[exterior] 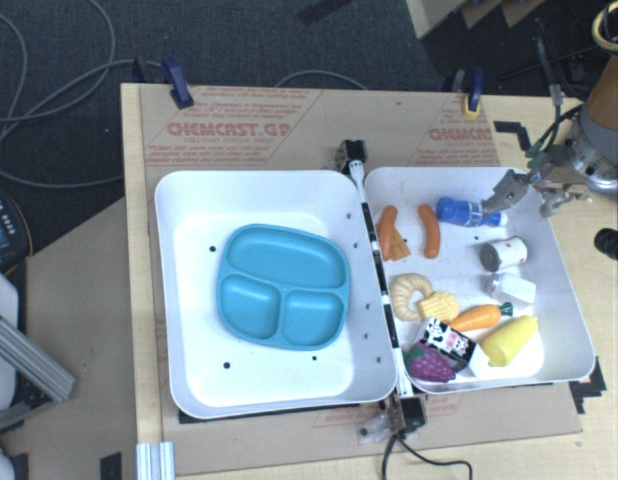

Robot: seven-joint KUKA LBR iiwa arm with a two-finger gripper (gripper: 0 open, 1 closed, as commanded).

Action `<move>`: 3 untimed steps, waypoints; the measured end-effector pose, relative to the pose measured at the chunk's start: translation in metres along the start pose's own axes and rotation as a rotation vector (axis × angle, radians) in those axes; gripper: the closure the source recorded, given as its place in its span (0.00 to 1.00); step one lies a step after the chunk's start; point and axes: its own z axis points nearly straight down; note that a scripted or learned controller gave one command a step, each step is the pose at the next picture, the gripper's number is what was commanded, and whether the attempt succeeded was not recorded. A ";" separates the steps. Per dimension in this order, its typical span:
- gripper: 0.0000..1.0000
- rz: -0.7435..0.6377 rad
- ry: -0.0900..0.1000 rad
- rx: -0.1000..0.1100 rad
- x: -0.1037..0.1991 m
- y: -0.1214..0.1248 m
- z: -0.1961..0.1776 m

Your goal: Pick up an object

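The blue bottle (455, 210) lies on its side near the far edge of the right bin (569, 298), just beside my fingers (509, 190). They hang spread apart, holding nothing, angled low toward its cap end, I judge to straddle it. The blue plate (282, 286) sits in the left bin (189, 268).

Both white bins (179, 268) below me look like smooth, faintly glossy plastic. The blue divided plate (282, 285) has a matt plastic sheen. The toy foods, such as the carrot (479, 317) and lemon (509, 340), look like smooth moulded plastic. The bench (139, 168) beneath is pale, matt board printed with red lettering. My gripper (509, 190) looks like dull grey metal.
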 end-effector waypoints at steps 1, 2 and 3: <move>0.00 -0.007 0.000 -0.006 0.054 0.079 0.094; 0.00 -0.001 -0.005 -0.020 0.058 0.075 0.128; 0.00 -0.001 -0.016 -0.026 0.065 0.072 0.136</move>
